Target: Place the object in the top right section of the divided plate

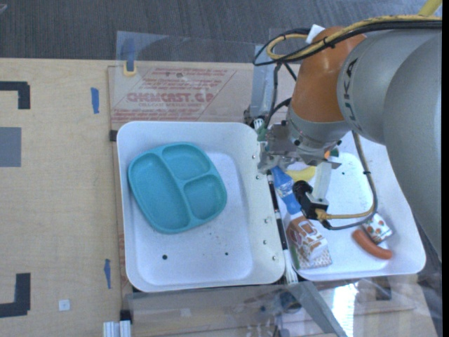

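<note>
The arm (351, 83) is positioned over the right bin (407, 251), with the gripper (298, 161) lowered at that bin's left edge; whether anything is grasped cannot be told, the claw being masked by the wrist. The plate (177, 186) is seen in the left bin (189, 265), all sections bare. A blue item (285, 190), a box (309, 243) and a sausage (372, 244) lie in the right bin; which is the object cannot be determined. Risks are judged as follows: a missed grasp amid crowded items; a snag on the bin walls; release into the wrong section.
</note>
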Tool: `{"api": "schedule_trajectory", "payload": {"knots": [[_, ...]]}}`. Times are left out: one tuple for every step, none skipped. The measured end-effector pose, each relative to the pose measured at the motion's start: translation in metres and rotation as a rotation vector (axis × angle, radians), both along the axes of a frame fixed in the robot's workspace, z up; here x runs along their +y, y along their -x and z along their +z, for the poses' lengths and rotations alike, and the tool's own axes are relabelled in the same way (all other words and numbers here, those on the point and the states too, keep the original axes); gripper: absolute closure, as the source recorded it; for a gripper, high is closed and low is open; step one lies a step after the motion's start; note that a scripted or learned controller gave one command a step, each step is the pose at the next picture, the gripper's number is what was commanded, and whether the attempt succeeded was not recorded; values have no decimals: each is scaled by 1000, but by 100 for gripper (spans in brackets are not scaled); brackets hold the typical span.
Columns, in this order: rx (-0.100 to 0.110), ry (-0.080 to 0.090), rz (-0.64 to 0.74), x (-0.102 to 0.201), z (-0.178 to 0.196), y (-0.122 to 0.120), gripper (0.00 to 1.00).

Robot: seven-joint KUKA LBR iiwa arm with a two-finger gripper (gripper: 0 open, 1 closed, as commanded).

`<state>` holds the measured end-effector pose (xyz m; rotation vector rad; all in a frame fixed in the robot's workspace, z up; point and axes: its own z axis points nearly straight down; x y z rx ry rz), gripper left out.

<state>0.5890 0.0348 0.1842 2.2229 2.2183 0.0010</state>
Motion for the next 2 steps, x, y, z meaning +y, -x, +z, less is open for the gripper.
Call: {"api": "schedule_trajectory", "payload": {"knots": [[-1,1,154,68,10,3,100],[-1,0,205,123,18,3,100]]}}
